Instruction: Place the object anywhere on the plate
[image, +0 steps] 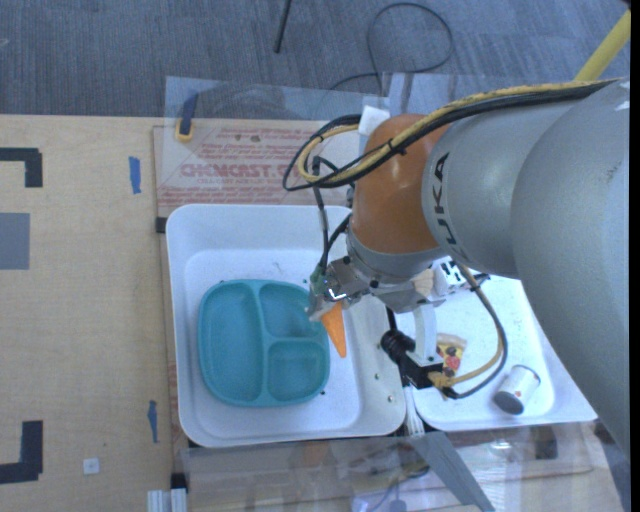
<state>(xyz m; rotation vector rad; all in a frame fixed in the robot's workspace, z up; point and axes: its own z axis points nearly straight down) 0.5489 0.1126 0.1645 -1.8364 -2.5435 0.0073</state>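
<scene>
A teal plate (262, 343) with three compartments lies in the left white bin (190, 250). An orange, carrot-like object (335, 329) hangs point down at the plate's right rim, just under my gripper (328, 297). The object's top sits at the gripper's tip and looks held there. The bulky grey arm with its orange band (400, 190) hides most of the gripper from above.
The right white bin (540, 385) holds a small grey-and-white cylinder (512, 390) and a small colourful item (450, 352). Black and yellow cables (470, 370) loop over the divider between the bins. A wooden bench top lies to the left.
</scene>
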